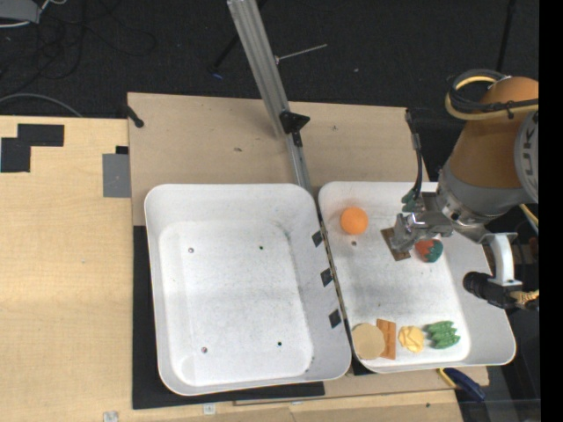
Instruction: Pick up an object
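Two shallow white bins sit side by side on the bench, and they are the largest things here. The left bin has only bare floor showing. The right bin holds every loose object in sight.

Next in size is the arm, reaching in from the right with its orange band above the wrist. It ends low over the upper right part of the right bin.

Its gripper hangs just above the bin floor. Whether the fingers are spread or closed I cannot tell; the metal parts blur together at this angle, and nothing is plainly caught between them.

Smaller still are the candidates for picking. A red and green object lies just beside the gripper, on its lower right, partly hidden by the wrist. An orange ball rests near the bin's upper left, apart from the gripper. Along the near wall lie a round tan piece, an orange slab, a yellow piece and a green leafy piece, close together in a row.

As I judge it, the step in hand is the approach or descent onto the red and green object. The next move calls for centring the fingers over it, closing, then lifting straight up to check the hold.
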You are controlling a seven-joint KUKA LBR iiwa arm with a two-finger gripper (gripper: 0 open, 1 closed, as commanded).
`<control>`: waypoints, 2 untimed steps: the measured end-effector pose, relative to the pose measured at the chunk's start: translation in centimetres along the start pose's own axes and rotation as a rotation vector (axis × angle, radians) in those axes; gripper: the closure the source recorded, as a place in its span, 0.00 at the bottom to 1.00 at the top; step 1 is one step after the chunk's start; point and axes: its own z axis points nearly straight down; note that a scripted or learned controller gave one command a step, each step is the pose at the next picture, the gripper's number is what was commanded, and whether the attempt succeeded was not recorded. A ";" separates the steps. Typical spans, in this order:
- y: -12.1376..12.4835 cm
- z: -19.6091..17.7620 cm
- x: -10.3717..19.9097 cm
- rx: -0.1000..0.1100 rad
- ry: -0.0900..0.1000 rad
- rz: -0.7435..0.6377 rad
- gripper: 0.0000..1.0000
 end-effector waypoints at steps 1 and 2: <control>2.7 0.6 5.2 0.000 0.000 -0.001 1.00; 4.2 0.8 9.9 0.000 0.000 0.000 1.00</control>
